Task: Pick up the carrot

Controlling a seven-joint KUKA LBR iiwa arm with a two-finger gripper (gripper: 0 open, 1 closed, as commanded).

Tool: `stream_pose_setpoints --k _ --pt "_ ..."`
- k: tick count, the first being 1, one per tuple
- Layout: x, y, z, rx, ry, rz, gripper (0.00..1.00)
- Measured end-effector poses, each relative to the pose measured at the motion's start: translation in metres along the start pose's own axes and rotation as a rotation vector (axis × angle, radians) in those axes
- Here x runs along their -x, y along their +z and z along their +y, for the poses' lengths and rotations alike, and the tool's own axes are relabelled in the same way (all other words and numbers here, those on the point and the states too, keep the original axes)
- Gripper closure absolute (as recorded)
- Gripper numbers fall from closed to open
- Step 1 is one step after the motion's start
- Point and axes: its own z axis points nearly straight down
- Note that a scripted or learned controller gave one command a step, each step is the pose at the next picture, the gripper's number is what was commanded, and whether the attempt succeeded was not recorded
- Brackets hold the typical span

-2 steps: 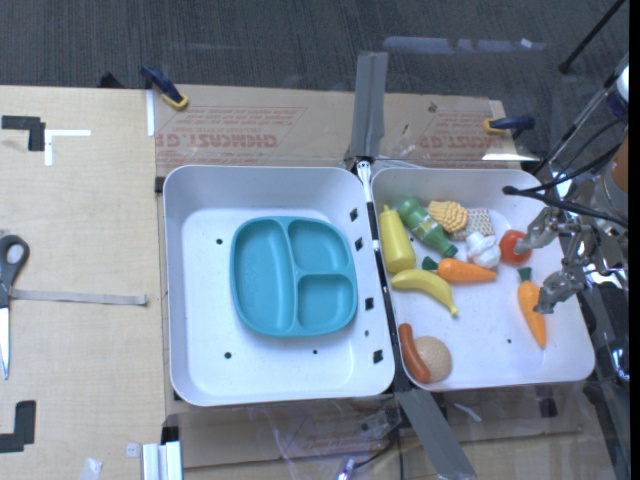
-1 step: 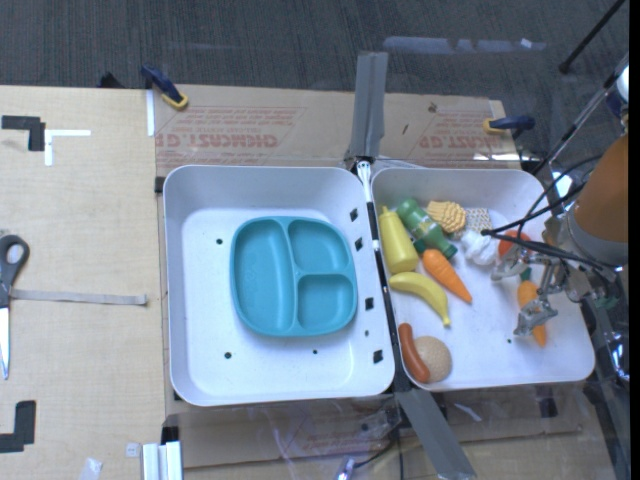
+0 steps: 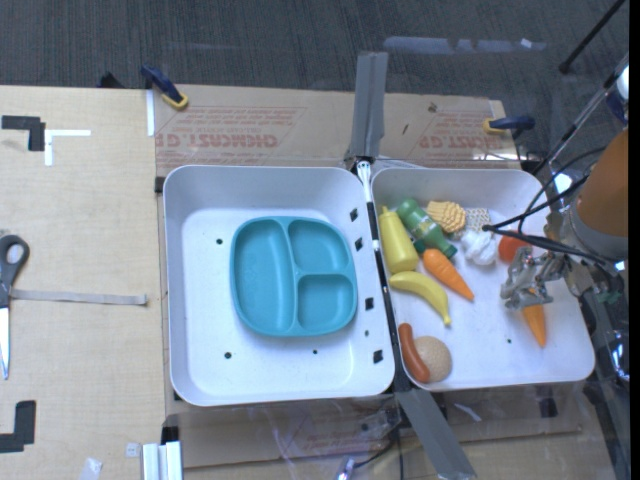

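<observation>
The pincer (image 3: 525, 286) is a blurred tangle of metal and cables, its finger state unreadable. The arm (image 3: 605, 193) above it runs off the right edge. An orange piece (image 3: 536, 323) just below the pincer is partly covered by it.

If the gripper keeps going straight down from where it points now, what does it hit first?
Probably the small orange carrot-like piece lying just below the gripper in the right bin. Depth is hard to judge from above, so it could land on bin floor beside it.
</observation>
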Motion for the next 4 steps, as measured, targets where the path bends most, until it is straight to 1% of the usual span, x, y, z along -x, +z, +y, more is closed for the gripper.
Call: stream_pose_setpoints --k 1,2,3,4 --pt "-0.020 0.011 0.086 0.005 0.032 0.007 1.00" --pt "0.016 0.011 0.118 0.002 0.425 0.008 1.00" --pt "0.016 0.011 0.118 0.002 0.425 0.009 0.00" --pt "0.019 0.001 0.118 0.001 0.421 0.004 1.00"
